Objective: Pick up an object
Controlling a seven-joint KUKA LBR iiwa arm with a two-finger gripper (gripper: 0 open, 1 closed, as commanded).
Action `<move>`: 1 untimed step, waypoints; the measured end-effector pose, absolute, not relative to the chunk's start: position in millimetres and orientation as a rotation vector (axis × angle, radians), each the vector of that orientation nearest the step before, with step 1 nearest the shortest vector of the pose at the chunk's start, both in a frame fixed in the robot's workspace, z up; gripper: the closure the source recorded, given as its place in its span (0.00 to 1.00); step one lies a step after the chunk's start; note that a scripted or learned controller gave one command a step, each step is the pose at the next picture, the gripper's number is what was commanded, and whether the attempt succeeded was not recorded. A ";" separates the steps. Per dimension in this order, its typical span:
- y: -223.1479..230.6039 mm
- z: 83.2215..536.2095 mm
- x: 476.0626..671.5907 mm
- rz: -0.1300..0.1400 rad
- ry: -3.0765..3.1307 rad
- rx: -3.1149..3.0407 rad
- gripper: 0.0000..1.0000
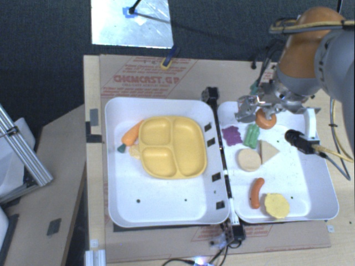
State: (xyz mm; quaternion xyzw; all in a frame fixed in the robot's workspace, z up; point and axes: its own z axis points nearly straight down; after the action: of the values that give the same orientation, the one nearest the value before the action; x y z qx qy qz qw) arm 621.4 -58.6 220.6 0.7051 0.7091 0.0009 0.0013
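- Over the upper part of the right-hand shallow white bin (pixel 327 201), the grey arm with its orange band comes in from the upper right of the frame, and its two-finger gripper (pixel 256 111) hangs there with a small round orange piece (pixel 267 119) right at its tip.
- Honestly can't tell if the claw is pinched on that orange piece or spread apart, the metal bits hide it.
- Just below it in the same bin: a purple crinkly lump (pixel 231 134), a green ribbed pickle-like piece (pixel 252 136), a pale wedge (pixel 269 150) and a round cream disc (pixel 249 159) touching each other.
- Lower down in that bin, an orange-red sausage (pixel 255 193) sits beside a yellow round slice (pixel 277 205).
- The left-hand white bin (pixel 166 212) has a yellow plastic divided plate (pixel 169 147) in the middle, with an orange toy carrot (pixel 131 134) tucked against its upper left edge.
- Both bins sit on a brown cardboard sheet (pixel 147 76).
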 end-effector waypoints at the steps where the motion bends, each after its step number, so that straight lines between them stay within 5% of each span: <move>1: -64.8 215.2 617.1 0.001 2.221 2.220 1.00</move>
State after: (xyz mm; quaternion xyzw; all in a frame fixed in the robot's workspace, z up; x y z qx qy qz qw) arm 617.1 -64.8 215.2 0.7069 0.7073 0.0002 0.0007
